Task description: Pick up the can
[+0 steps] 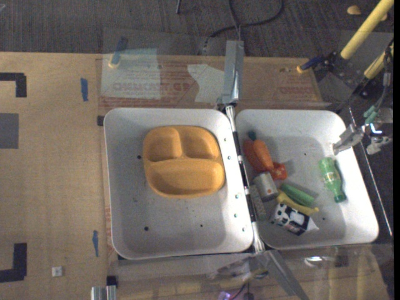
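So the can (265, 185) sits in the right bin (359, 227), wedged btw the carrot toy (259, 154) and green corn (299, 195). Gripper (350, 137) is at the bin's right edge, can't tell its state. Come straight down, it's tight.

Even overhead light is washing out the two white bins (125, 230) (soft shadows are pooling along their rims). The picture is looking slightly soft and grainy.
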